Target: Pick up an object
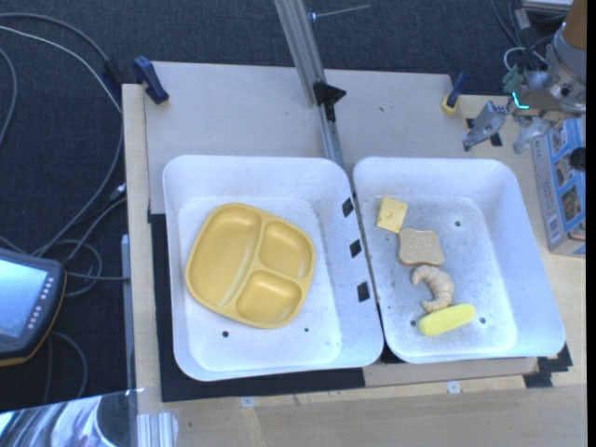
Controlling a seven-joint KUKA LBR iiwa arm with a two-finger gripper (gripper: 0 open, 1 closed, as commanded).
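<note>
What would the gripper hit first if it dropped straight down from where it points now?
Probably the bare bench top, just beyond the right bin's far rim. The gripper hangs outside that bin, away from the food, though its height is hard to judge.

A: Arm (570, 35) is getting cut off by the right edge, mostly out of frame.
B: Gripper (506, 128)? Fingers too small to read.
A: Monitor (23, 301) is running off the left edge, and a box (562, 189) at right too.
</note>
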